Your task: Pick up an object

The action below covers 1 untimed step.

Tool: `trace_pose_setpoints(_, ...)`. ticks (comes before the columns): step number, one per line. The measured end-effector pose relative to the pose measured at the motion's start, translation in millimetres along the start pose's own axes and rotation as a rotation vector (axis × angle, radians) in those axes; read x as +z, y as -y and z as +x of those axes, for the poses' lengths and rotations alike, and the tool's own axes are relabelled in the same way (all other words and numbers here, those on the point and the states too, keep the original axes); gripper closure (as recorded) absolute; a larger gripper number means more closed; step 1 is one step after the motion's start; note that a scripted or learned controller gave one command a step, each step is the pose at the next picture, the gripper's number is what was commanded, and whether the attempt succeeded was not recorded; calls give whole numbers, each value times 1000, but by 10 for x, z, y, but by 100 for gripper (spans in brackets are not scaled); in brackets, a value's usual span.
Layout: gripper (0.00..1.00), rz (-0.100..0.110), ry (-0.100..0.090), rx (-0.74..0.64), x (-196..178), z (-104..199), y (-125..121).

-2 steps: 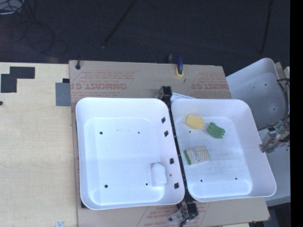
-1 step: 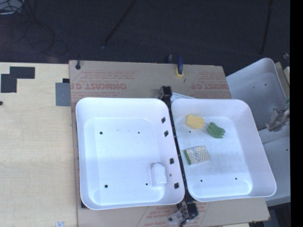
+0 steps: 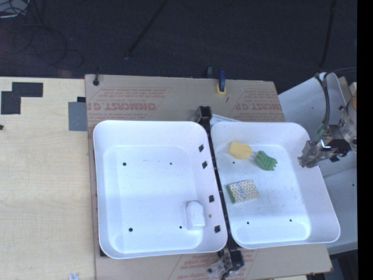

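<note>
Since pick not yet begun, noted layout first: left bin (image 3: 116, 156) holding one white block (image 3: 195, 213) near its lower right corner; right bin (image 3: 317, 214) holding patterned sponge (image 3: 242, 191) centre-left, green toy (image 3: 266, 160) and yellow piece (image 3: 239, 150) in upper part. Gripper (image 3: 309, 156) poised at right bin's right rim, clasping nothing visible; finger spacing too small and blurred to judge. Nearest target judged green toy, lying to the left of gripper at about the same height in view, long axis slanting down-right.
</note>
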<state>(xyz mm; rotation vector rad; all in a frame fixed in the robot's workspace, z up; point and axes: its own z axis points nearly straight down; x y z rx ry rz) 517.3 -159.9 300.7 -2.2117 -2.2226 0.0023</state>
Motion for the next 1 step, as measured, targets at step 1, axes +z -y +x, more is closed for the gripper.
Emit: trace_pose_setpoints(1, 100, -1, 4, 11, 16, -568, 442)
